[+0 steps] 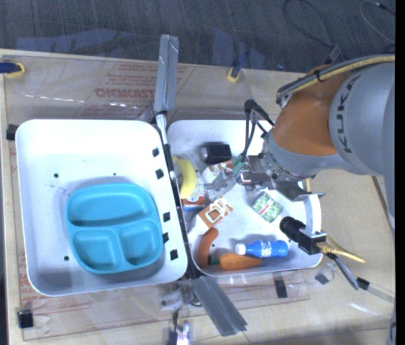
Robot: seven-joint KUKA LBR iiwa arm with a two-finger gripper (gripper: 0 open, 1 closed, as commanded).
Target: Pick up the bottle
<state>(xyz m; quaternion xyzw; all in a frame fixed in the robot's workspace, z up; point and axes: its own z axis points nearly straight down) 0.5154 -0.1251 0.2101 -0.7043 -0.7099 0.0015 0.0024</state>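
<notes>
The bottle (263, 249) is small and blue with a white cap, and lies on its side near the front wall of the right bin (314, 214), cap pointing left. My gripper (239, 172) hangs over the middle of that bin, below the grey and orange wrist (306, 131). It is well behind the bottle and apart from it, among a clutter of small items. Nothing from the bin is seen lifted.
An orange carrot (235, 261) lies along the bottle's front side, with a brown sausage shape (203, 243) to its left. A green packet (266, 205), an orange-and-white box (216, 210), a banana (185, 177) and a black object (216, 152) share the bin. The left bin (37, 157) holds a blue divided tray (114, 226).
</notes>
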